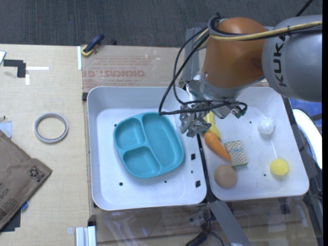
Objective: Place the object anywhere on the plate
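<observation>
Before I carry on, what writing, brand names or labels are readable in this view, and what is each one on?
"KUK", running sideways, cut off by the frame edge: on the grey arm.
Red lettering, upside down, looks like "CHEWCAST"; second line unreadable: on the cardboard sheet behind the bins.
"BOX", partly cut off: on the brown cardboard package at lower left; its square code symbol is too small to read.
Patterned block: print too blurred to read.

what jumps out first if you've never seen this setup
The big orange-banded arm reaches in from the right, its gripper hanging over the seam between the two bins. A bright blue divided plate lies in the left bin. The right bin holds a carrot, a yellow ball and other small items.
</observation>
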`<action>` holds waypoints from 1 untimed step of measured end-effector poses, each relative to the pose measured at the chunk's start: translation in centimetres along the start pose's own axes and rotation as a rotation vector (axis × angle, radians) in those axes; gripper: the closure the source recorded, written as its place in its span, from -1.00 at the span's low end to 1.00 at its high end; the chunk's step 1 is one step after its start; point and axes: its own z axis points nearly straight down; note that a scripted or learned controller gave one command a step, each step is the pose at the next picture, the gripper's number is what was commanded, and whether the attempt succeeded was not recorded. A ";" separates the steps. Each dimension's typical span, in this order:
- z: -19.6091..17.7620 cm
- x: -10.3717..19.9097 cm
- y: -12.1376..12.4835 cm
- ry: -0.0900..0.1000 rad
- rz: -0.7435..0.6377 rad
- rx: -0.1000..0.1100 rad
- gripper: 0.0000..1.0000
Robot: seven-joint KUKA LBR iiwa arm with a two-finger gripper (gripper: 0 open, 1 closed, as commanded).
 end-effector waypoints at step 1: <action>0.0 5.1 -6.0 -0.002 -0.242 0.001 1.00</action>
